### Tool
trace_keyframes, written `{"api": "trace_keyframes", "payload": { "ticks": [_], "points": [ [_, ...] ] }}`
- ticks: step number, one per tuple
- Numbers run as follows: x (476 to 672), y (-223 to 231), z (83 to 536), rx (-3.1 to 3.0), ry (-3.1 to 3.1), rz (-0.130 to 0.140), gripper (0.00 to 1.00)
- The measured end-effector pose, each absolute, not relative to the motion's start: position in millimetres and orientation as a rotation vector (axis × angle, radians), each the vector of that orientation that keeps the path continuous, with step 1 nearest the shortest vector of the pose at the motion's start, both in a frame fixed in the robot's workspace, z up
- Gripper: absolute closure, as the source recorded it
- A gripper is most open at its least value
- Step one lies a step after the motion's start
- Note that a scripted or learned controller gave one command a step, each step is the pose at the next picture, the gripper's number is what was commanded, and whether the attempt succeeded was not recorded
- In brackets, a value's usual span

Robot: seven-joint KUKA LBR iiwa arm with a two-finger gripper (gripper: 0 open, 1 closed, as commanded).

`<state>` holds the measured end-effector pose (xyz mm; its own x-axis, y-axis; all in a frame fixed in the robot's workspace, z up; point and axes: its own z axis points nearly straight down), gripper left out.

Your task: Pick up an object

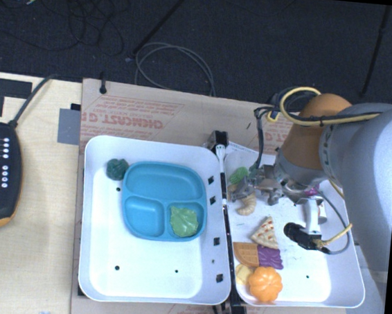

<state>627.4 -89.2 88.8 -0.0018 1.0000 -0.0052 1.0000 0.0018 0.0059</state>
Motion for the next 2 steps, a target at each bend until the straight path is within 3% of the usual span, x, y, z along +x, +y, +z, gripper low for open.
{"api": "trace_keyframes", "payload": {
  "ticks": [1,2],
  "points": [
    [623.6,-89.4,98.0,2.223,2.219,-0.003,1.0],
    [597.8,-47.1,215.1,2.217,2.223,0.006,1.0]
  ]
}}
